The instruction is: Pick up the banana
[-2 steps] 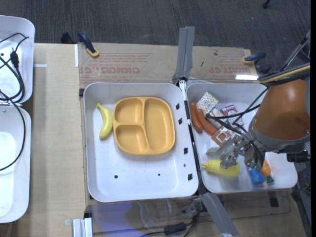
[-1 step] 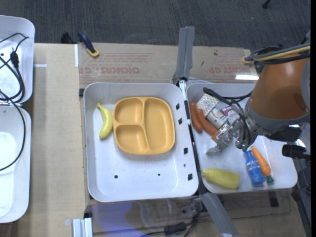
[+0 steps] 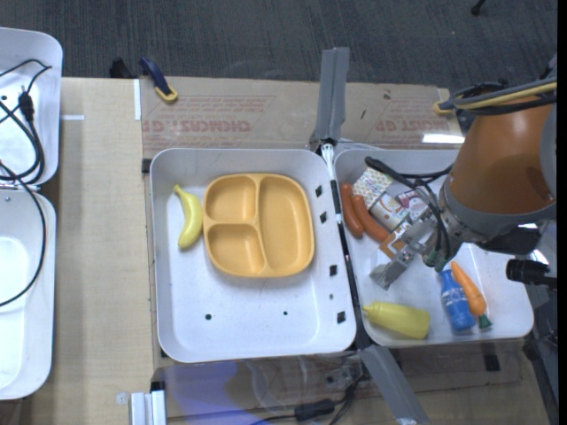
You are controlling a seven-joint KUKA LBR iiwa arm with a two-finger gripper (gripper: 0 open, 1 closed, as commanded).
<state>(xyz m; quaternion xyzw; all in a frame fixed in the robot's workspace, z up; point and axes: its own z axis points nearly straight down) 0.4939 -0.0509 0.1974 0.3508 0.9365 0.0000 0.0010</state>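
The arm hangs over the right bin, so the whole reach is ahead. Across the divider from the fingers, the left bin holds a yellow divided plate, and the banana lies just beyond it, well apart from the gripper. I cannot tell whether the fingers are apart or together. Best to come down clear of the plate's rim.
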